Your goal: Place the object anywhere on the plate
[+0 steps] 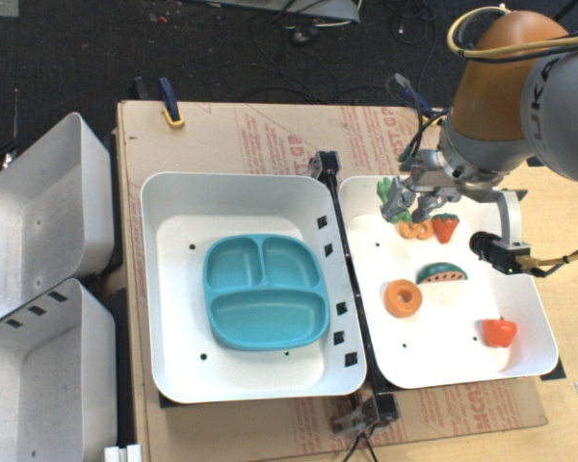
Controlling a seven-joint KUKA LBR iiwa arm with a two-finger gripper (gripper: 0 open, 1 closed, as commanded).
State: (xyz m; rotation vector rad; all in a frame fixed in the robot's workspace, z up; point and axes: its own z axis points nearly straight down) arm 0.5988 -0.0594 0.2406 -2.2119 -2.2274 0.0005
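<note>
Gripper [416, 203] sits low over the right bin's [535, 354] far-left corner; finger state can't be told from this angle. Beneath and beside it: a small orange piece [412, 228] and a toy strawberry [446, 226], touching or nearly so. Further forward lie a watermelon slice [441, 274], an orange donut-shaped ring [403, 297] and a red pepper-like toy [499, 332], spaced apart. The teal three-compartment plate [266, 292], smooth plastic, sits mid left bin [164, 258].

The gripper [411, 203] partly covers a green and orange toy [405, 221], too hidden to identify.
</note>
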